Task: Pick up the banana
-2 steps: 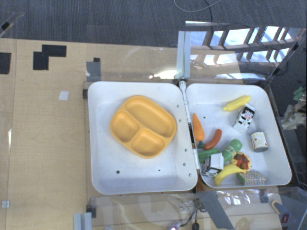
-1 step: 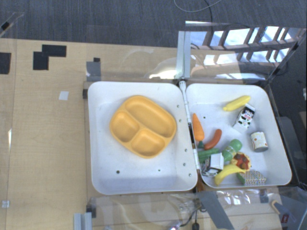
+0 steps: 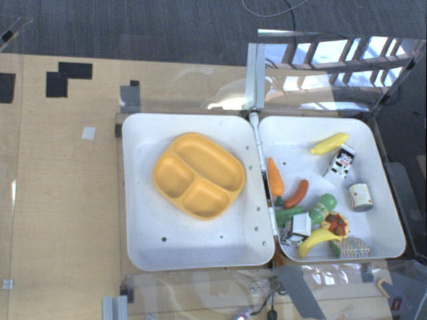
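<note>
A yellow banana (image 3: pixel 329 143) lies at the back of the right bin (image 3: pixel 380 179), pointing left to right, with bare floor around it. A second yellow banana-shaped piece (image 3: pixel 316 241) lies at the front of the same bin, pressed among other toy food. Nothing touches or covers the back banana.
The left bin (image 3: pixel 143 245) holds a yellow divided plate (image 3: pixel 199 175). In the right bin are an orange carrot (image 3: pixel 275 177), a red pepper (image 3: pixel 297 193), green pieces (image 3: pixel 325 204), a black-and-white carton (image 3: pixel 340 163) and a small can (image 3: pixel 360 197). A metal frame (image 3: pixel 333 59) stands behind the bins.
</note>
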`<state>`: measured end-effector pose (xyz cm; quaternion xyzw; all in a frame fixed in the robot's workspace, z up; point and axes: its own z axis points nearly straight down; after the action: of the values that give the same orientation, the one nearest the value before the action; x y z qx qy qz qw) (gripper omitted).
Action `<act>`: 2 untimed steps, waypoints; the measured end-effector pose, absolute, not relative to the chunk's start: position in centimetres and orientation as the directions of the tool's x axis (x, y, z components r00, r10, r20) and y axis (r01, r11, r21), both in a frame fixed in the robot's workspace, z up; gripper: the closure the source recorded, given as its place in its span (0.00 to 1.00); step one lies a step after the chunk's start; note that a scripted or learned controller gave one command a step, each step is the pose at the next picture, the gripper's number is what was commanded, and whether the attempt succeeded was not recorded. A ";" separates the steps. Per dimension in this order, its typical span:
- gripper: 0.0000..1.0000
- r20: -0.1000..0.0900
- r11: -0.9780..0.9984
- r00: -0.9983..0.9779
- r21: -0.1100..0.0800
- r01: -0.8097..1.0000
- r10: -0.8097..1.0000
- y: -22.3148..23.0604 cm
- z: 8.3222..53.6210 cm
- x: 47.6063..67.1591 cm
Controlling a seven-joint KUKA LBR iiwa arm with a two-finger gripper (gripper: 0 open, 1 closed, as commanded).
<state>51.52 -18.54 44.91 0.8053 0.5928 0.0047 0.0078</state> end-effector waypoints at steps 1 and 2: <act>1.00 -0.003 -0.290 0.290 0.026 0.957 0.957 -18.5 46.1 51.7; 1.00 -0.004 -0.283 0.284 0.035 0.958 0.959 -18.4 47.3 51.8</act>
<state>51.85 -18.41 47.29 0.8010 0.5985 0.0086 0.0151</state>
